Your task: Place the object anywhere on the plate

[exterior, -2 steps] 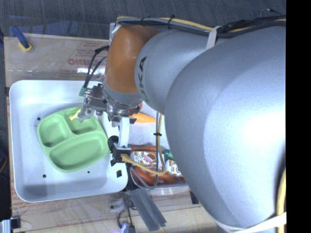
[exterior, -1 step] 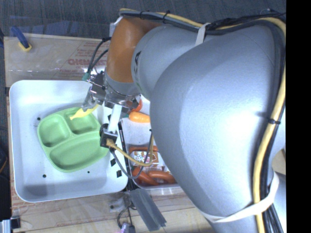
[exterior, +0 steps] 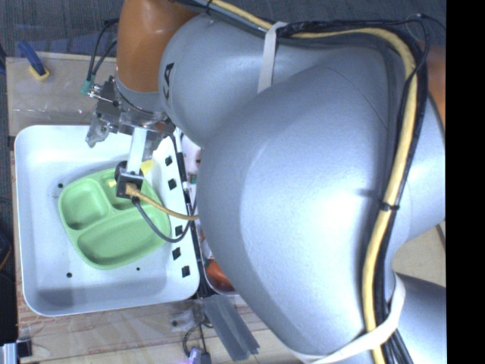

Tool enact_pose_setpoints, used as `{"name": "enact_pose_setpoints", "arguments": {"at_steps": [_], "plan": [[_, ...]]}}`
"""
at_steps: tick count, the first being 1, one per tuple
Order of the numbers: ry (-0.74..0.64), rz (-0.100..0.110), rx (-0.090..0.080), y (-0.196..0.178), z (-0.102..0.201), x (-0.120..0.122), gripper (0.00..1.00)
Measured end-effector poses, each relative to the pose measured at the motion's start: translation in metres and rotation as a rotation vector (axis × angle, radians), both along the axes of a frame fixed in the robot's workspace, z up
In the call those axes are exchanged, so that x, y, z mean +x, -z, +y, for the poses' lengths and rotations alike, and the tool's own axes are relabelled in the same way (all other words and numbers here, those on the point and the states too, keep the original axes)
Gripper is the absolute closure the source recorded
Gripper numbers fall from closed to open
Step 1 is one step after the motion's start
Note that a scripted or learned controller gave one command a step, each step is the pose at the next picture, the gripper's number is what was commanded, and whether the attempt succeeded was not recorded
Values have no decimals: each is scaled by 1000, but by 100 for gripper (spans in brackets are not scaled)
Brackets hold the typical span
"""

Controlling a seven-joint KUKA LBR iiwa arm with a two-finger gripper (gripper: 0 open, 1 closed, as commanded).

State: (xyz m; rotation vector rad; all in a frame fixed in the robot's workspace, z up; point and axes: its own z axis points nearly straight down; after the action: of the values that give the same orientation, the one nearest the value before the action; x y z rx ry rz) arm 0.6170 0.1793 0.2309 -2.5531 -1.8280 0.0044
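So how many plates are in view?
1: a green divided plastic plate in the left shallow white bin. The grey arm covers most of the rest, so more may be hidden.

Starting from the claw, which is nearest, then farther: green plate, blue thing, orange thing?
1. Green plate, left bin, just below the gripper.
2. Blue thing, on the bench, upper left.
3. Orange thing, lower middle, tucked under the arm.

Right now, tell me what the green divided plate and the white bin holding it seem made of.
Green divided plate: likely moulded plastic, satin; even colour, soft rounded ridges. Shallow white bin: probably plastic too, smooth; uniform white, rounded corners.
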Motion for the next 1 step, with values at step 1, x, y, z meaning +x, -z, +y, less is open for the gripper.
{"name": "enact_pose_setpoints", "arguments": {"at_steps": [1], "plan": [[-338,4,1,19,35,-8,0]]}}
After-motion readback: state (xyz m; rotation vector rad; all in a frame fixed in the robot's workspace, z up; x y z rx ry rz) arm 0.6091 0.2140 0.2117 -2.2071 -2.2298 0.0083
